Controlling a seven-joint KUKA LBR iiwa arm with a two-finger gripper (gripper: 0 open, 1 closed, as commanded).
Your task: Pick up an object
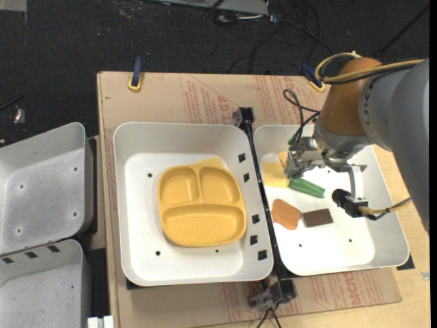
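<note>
In the right bin [355, 251] lie a green stick-shaped piece [306, 187], a pale yellow block [273, 175], an orange rounded piece [287, 214] and a dark brown flat square [317, 218]. My gripper [298, 166] hangs low over the bin's upper left part, right above the near end of the green piece and beside the yellow block. The grey arm with its orange band [348, 104] reaches in from the right and covers the gripper from above.
The left bin [136, 251] holds a yellow divided tray [202, 206]. A black divider [258, 183] runs between the two bins. Blue clamps [135, 74] sit on the cardboard's far edge. Grey metal trays [41, 183] lie at the left.
</note>
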